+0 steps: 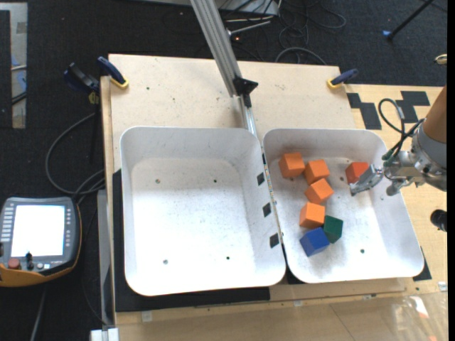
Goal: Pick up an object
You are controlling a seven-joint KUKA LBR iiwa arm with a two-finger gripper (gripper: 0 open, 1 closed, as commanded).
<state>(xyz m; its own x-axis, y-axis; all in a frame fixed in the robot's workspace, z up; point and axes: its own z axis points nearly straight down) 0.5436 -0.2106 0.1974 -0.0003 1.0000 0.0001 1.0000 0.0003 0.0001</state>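
The claw [364, 181] sits at a red-orange block [357, 170] in the right bin [398, 247]. Whether its grip is spread or pinching, I cannot tell.

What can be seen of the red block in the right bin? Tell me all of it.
The red block is a small cube, matte and plain, more red than the orange blocks to its left. It sits on the floor of the right bin, in the upper right part, apart from the other blocks. Its top and one side face show, and it looks slightly turned. The gripper reaches in from the right and covers its lower right corner. Whether the gripper grips it or merely touches it, I cannot tell.
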